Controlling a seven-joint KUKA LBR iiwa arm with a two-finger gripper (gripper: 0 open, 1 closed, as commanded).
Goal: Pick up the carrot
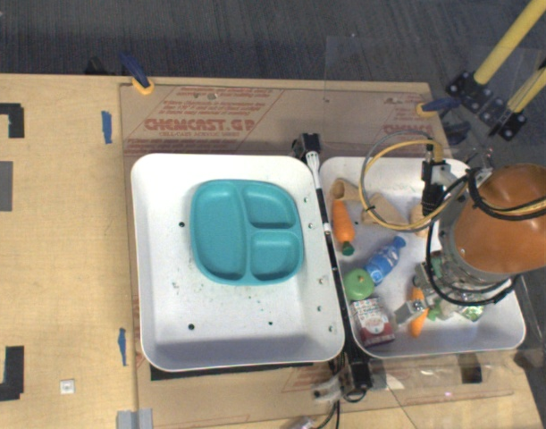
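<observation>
On the left, a white bin holds a teal plate with three parts. In the right bin, the carrot lies near the left wall, pointing up and down the bin. It looks like a small toy: light, hard and smooth, so it may slip. The thick middle seems the best place to squeeze, across its short side. The gripper hangs far to the right of the carrot, under the arm's orange band; I cannot tell how it is set.
</observation>
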